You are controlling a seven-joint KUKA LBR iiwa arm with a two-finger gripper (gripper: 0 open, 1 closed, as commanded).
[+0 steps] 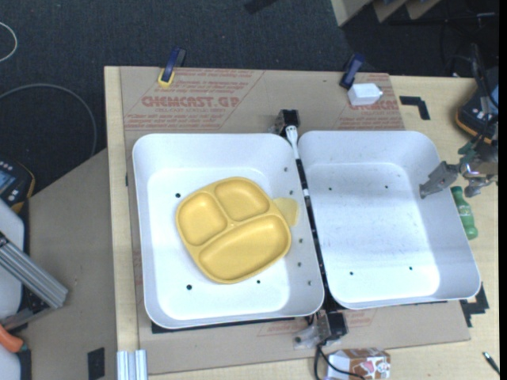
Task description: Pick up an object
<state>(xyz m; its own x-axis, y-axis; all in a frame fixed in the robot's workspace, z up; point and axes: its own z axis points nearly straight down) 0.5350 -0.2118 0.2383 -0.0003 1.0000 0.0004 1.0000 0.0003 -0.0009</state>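
A yellow divided plate (232, 229), three compartments, lies flat in the left bin (150, 165), close to its right wall and angled a little. The right bin (372, 153) sits just beside it, the two rims touching down the desk's (238, 93) middle. Over at that bin's right rim the pincer (447, 176) hangs, grey fingers low over the edge; how far apart they stand I cannot tell. A green object (465, 212) lies along that rim just under it. A white block (364, 94) rests near the desk's far edge.
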